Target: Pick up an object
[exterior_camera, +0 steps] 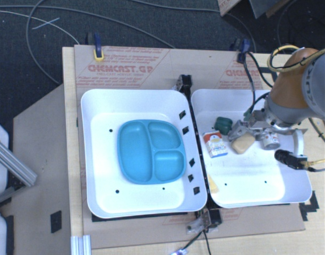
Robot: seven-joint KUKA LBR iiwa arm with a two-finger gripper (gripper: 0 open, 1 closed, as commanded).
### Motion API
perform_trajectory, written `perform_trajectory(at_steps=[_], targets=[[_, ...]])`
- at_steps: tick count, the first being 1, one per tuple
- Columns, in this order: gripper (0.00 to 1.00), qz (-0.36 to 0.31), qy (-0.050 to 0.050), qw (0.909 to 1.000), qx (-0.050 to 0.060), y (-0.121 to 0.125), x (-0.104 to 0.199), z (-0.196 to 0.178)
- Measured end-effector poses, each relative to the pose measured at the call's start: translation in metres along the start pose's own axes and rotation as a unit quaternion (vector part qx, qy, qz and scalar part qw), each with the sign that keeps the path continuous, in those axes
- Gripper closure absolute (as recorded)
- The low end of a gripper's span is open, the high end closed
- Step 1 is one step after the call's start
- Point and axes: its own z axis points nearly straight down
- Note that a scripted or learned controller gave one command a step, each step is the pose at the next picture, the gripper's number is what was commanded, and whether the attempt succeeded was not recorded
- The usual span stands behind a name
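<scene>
My counter (72, 142) is a pale wooden board, and a brown cardboard sheet (152, 68) printed with red lettering lies flat on it, clipped at its far edge near 11 and 1 o'clock. On that sheet sit two shallow white bins side by side, touching along the middle: the left bin (99, 195) toward 9 o'clock, the right bin (258, 193) toward 3 o'clock.

One fixed camera above the bench (125, 62) looks down aslant on both bins (93, 110)
</scene>
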Motion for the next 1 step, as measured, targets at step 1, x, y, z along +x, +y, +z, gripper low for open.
perform_trajectory(at_steps=[1], targets=[[1.0,0.0,0.0,1.0,-0.002,0.0012,-0.0003,-0.0126]])
